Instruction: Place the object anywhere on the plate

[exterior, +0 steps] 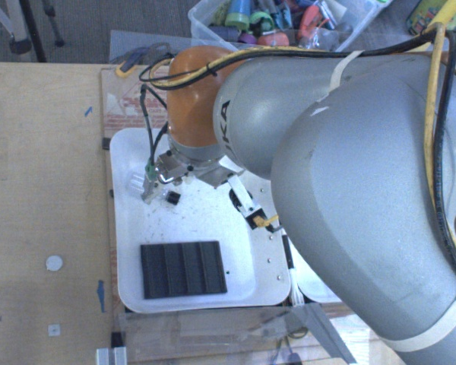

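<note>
Gripper [155,179] low over the upper left part of the left bin [129,280], hanging from the wrist under the orange band [191,90]. Spread or pressed together: cannot tell, the tip being small and half lost under the wrist. Nothing seen pinched in it.

Small black piece [172,197] on the white bin floor just beside the gripper, to its lower right, apart from it as far as can be seen. A pale, clear bit [137,179] just left of the gripper; touching or not, cannot tell.

Dark ribbed plate [184,268] flat in the lower part of the same bin, well apart from the black piece, with bare white floor between them. Nothing lying on the plate.

Grey arm [349,188] across the whole right side, covering most of the right bin [317,291]. Black cable [148,71] looped over the orange band.

Beyond the bins, at the top, a clear tub [213,17] of coloured toys. On the wooden bench [38,166] to the left, a small white disc [54,263].
</note>
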`<state>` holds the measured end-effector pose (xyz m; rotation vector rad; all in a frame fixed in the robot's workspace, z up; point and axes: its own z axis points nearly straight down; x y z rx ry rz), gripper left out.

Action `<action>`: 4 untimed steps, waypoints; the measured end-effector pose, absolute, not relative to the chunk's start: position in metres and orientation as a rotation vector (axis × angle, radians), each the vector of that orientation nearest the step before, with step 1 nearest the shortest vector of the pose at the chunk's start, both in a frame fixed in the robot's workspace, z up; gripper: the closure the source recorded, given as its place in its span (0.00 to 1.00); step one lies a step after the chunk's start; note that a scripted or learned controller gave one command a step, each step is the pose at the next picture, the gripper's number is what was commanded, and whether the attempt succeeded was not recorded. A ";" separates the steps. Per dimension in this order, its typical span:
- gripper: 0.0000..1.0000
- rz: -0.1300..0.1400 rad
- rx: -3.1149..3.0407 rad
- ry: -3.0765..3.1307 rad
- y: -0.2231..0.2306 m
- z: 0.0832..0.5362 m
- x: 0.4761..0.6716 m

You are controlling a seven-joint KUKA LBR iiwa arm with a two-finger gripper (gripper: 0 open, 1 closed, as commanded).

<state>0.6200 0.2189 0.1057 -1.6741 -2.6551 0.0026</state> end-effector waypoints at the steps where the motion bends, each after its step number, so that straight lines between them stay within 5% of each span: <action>1: 1.00 -0.001 -1.676 -2.655 0.219 0.116 0.621; 2: 1.00 -0.031 -2.101 -2.349 0.214 0.094 0.543; 3: 1.00 -0.002 -1.714 -2.634 0.218 0.215 0.568; 4: 1.00 0.004 -1.800 -2.572 0.216 0.116 0.500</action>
